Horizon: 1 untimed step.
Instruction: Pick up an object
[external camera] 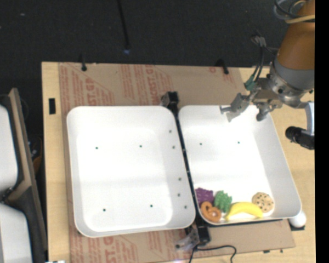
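Note:
Several small toy foods lie along the near edge of the right bin (241,163): a purple grape bunch (204,194), a green leafy piece (223,200), an orange pretzel (210,212), a yellow banana (244,210) and a round cookie (262,202). My gripper (245,109) hangs open over the far edge of that bin, well away from the toys, with nothing between its fingers. The orange-banded arm (296,43) comes in from the upper right.
The left bin (123,169) sits beside the right one on a cardboard sheet (126,84). A black clamp (170,99) stands between the bins at the far side. White equipment (3,141) borders the bench on the left.

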### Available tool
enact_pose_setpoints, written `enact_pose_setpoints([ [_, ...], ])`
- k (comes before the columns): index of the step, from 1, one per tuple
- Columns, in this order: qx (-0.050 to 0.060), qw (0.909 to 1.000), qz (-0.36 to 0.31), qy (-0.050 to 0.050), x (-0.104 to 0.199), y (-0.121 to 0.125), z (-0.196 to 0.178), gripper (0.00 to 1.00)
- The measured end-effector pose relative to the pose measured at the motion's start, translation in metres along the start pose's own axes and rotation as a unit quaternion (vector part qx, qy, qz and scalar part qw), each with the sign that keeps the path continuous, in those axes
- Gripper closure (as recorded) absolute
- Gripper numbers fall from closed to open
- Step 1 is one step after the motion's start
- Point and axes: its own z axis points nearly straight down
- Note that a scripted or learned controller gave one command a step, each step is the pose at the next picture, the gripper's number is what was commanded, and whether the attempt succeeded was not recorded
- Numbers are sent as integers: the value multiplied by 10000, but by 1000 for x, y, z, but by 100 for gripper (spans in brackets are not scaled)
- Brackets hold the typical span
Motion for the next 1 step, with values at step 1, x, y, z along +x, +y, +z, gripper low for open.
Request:
enact_pose_setpoints([
  [1, -6, 9995, 330, -1, 10, 55, -13, 0],
])
